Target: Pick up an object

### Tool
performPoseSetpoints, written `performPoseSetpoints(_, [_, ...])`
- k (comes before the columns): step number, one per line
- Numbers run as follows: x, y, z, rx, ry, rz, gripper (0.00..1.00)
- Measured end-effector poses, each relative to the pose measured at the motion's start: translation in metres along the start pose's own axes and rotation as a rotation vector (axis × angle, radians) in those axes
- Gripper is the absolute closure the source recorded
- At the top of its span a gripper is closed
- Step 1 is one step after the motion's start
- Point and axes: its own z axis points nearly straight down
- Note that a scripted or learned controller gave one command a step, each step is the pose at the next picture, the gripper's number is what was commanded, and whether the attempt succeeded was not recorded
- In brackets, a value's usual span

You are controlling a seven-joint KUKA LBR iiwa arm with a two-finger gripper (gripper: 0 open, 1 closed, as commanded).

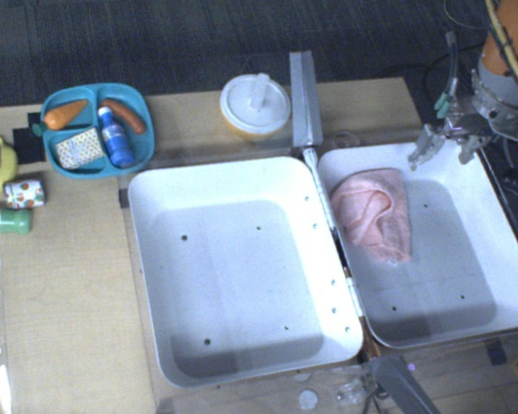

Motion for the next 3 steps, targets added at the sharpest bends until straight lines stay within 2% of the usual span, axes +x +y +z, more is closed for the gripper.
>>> performPoseSetpoints(1, [0.002, 0.023, 0.132, -0.006, -0.002, -0.174, 0.0])
performPoseSetpoints(2, [0.057, 0.014, 0.137, -0.015, -0.006, -0.276, 0.0])
performPoseSetpoints(3, [0.05, 0.037, 0.137, 0.014, 0.001, -0.54, 0.0])
